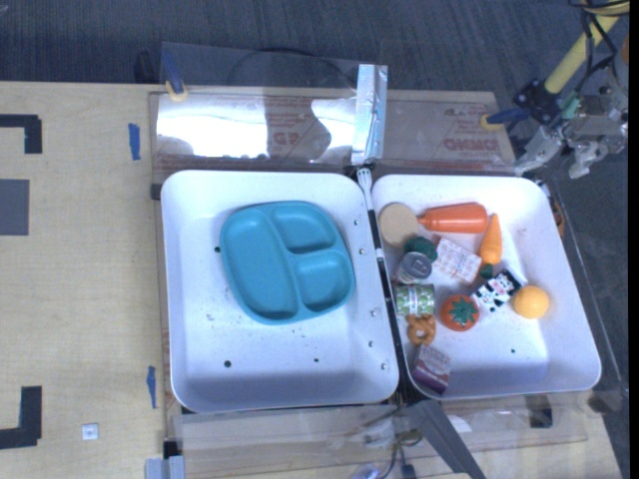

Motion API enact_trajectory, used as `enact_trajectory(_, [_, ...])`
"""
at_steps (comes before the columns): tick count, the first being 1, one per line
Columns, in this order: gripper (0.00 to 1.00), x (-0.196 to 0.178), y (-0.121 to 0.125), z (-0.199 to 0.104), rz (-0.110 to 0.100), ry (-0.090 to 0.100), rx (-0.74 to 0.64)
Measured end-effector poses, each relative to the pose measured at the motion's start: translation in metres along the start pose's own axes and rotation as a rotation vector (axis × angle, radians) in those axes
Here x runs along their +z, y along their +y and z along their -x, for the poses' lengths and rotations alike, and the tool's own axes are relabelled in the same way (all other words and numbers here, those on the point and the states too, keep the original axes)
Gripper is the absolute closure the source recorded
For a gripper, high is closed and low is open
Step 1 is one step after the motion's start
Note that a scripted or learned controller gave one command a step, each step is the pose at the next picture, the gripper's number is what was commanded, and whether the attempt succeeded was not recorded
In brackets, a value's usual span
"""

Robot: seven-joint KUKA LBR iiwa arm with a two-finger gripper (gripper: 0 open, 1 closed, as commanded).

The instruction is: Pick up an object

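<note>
The right-hand shallow white bin [574, 352] holds a cluster of small toy foods and packets gathered in its left and upper part. Along the top lies a long orange plastic carrot [454, 217] on its side, and just to its right a smaller orange carrot [491, 239] stands on a slant. Left of the long carrot is a round tan disc [395, 223], like a flat biscuit. Below it sits a small silver tin can [416, 265], and under that a green-labelled can [414, 298] close against the bin's left wall. A pale, patterned packet [456, 260] lies between the cans and the small carrot. Lower down are a red tomato with a green stalk [459, 311], a black-and-white patterned block [493, 291], and a yellow-orange ball of fruit [530, 301] off to the right. A small brown ring [420, 330] and a dark purple packet [433, 367] lie near the bin's lower left wall.

The gripper [569, 148] hangs beyond the bin's upper right corner, outside its rim and well apart from every object; whether it is apart or together cannot be told at this size.

The left-hand white bin [190, 347] holds a blue plastic divided tray [285, 260].
</note>
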State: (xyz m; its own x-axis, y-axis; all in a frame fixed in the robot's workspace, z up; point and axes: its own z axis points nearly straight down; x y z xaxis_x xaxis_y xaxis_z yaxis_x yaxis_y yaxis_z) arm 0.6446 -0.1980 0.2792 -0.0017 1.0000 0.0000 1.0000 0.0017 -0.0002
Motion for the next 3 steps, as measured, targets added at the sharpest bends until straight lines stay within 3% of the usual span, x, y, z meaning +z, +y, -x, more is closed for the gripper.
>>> enact_trajectory(1, [0.0,0.182,-0.026,-0.008,0.007,-0.002,0.006])
enact_trajectory(2, [1.0,0.173,-0.026,-0.008,0.008,-0.003,0.007])
enact_trajectory(3, [1.0,0.081,-0.027,-0.065,0.008,0.0,0.131])
